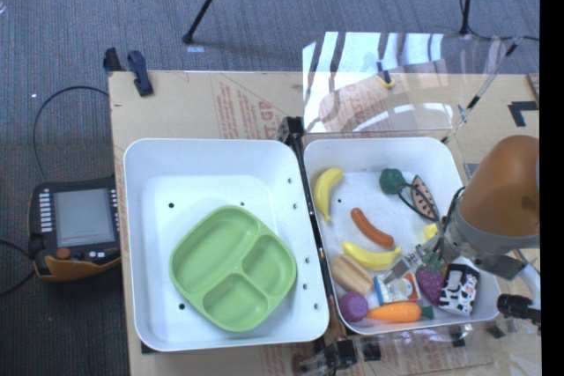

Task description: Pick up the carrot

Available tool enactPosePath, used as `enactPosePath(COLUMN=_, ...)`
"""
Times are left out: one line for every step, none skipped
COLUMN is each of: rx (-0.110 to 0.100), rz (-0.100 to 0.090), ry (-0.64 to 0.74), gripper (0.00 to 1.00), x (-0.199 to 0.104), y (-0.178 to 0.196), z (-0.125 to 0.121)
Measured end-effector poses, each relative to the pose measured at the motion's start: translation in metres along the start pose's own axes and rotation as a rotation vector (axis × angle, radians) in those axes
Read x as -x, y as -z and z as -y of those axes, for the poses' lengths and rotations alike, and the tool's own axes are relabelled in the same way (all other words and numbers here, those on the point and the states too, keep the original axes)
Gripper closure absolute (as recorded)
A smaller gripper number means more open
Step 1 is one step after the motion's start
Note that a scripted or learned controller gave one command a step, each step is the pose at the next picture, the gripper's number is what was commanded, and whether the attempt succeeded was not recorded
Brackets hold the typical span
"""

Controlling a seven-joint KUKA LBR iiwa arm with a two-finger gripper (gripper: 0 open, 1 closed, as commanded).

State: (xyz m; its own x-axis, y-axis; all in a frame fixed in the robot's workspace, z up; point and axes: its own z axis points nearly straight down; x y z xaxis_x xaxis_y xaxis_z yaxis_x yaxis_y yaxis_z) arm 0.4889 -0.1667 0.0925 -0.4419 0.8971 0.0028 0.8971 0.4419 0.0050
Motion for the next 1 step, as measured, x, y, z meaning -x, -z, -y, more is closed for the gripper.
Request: enactPosePath(rx=-0.007, rz=-0.001, ry=-0.282, gripper=0.0, x=-0.0343, y=-0.0078, z=-0.066)
